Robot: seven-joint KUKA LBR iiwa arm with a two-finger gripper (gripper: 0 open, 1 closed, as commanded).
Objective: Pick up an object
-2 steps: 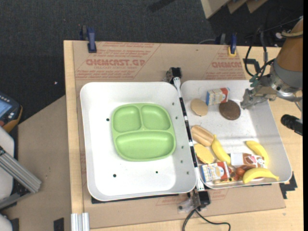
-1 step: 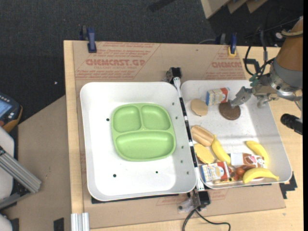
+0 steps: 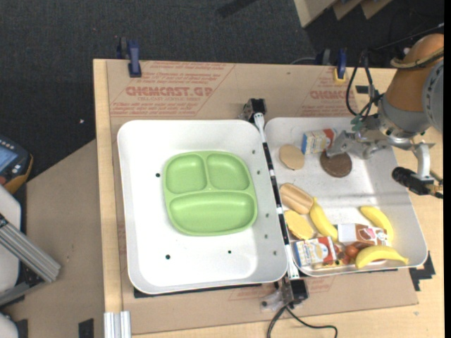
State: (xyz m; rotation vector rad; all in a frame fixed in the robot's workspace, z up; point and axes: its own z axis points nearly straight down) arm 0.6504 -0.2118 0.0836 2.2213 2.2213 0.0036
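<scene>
The gripper [image 3: 343,148] sits in the upper part of the right bin [image 3: 398,189], right of the frame's centre, just above and against the top edge of a dark brown round patty [image 3: 337,165]. Its metal fingers point left and down toward that patty, but whether the jaws are spread or pressed together cannot be told from this slant, and nothing can be seen pinched between them.

Just left of the gripper stands a small carton [image 3: 315,142] in blue, white and red, and left of that lies a tan round cookie [image 3: 292,156], close to the bin's left wall.

The arm [image 3: 412,94] rises from the gripper toward the upper right of the frame, orange above the grey wrist, with black cables looping beside it.

Lower in the same bin, a hot dog bun [image 3: 297,198] lies near the left wall, with a yellow wedge [image 3: 299,224] below it and a banana [image 3: 323,221] beside them. Two more bananas [image 3: 379,256] rest at the lower right, near a small milk carton [image 3: 314,251] and a white packet [image 3: 350,232].

The left bin [image 3: 141,210] holds a green divided plate [image 3: 209,192] at its middle.

Both bins rest on a brown board [image 3: 169,90] with red print, clamped at its top edge.
</scene>
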